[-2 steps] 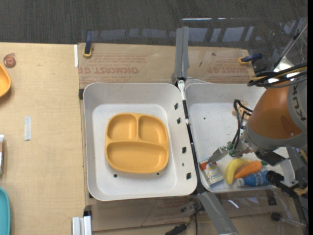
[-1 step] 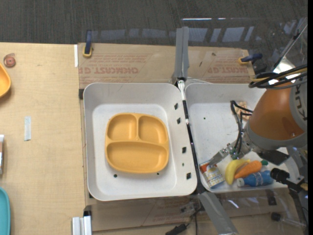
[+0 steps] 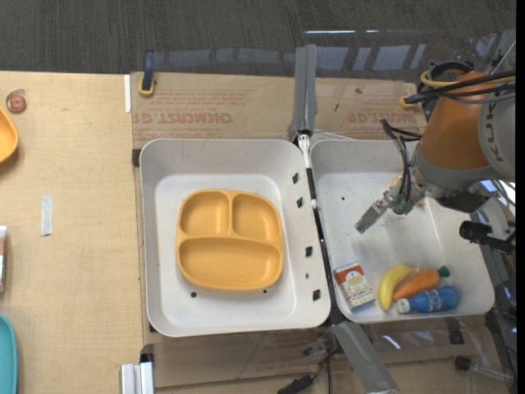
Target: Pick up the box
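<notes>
Camera view, end effector [image 3: 371, 217] above (not touching) box [image 3: 354, 286]

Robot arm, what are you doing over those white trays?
The robot arm is after the small box, which lies in the near left corner of the right bin, next to a banana, a carrot and a blue bottle. Its hand hovers above the bin's middle, holding nothing. The left bin has a yellow divided plate.
</notes>
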Controlling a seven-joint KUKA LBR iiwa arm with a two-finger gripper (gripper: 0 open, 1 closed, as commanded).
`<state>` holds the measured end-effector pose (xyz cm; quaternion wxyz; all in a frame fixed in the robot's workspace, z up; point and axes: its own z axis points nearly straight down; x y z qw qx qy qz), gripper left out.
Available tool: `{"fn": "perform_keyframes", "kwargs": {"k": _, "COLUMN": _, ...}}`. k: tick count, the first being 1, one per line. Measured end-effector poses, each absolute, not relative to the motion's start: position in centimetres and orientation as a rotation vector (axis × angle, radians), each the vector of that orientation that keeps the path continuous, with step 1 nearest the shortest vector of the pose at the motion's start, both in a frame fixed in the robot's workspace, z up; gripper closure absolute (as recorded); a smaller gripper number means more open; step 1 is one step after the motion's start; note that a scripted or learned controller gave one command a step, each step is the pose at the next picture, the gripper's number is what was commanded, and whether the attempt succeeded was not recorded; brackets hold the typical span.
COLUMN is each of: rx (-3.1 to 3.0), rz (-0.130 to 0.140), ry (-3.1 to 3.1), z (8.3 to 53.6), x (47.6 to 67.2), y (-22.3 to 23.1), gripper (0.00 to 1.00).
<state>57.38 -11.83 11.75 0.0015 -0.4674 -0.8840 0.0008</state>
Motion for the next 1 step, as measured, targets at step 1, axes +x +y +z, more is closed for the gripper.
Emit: {"fn": "perform_keyframes", "kwargs": {"k": 1, "rx": -1.449, "rz": 0.003, "ry": -2.783, "z": 18.9, "x": 49.5, "y": -7.81, "gripper": 0.0}}
